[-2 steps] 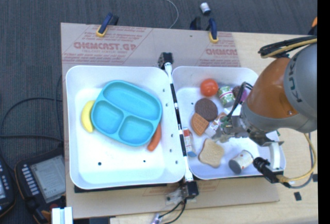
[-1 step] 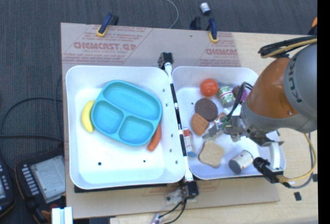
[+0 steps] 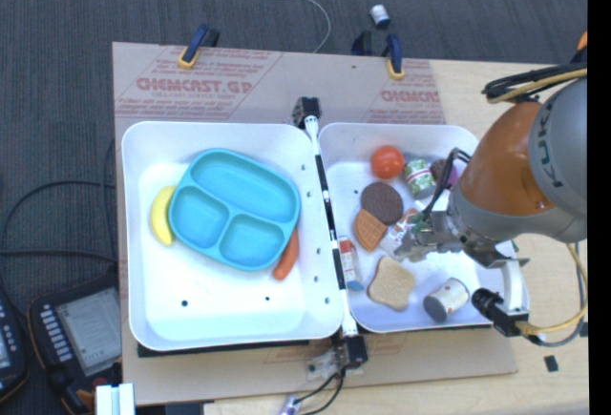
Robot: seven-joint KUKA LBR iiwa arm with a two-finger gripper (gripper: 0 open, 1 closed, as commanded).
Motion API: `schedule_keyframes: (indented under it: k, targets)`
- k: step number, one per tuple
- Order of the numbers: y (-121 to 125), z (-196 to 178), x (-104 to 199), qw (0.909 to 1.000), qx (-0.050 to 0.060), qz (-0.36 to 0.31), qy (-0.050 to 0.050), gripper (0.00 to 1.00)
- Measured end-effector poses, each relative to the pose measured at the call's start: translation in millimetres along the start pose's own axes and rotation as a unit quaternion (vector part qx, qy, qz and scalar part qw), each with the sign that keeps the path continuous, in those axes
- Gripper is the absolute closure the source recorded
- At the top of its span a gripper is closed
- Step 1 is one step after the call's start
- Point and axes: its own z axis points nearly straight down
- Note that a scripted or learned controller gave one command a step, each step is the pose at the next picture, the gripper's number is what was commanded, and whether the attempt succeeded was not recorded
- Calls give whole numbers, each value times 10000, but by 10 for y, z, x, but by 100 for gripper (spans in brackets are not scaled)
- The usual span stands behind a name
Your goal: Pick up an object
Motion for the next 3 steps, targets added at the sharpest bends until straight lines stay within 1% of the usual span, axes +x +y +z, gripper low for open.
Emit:
schedule_keyframes:
  k: [1, 2, 3]
  targets:
    - [0, 1, 0, 10000, -1, 0, 0, 0]
    - [-81, 417, 115, 10000, 54, 6, -1, 0]
    - [-62, 308, 115, 10000, 33, 7, -2, 100]
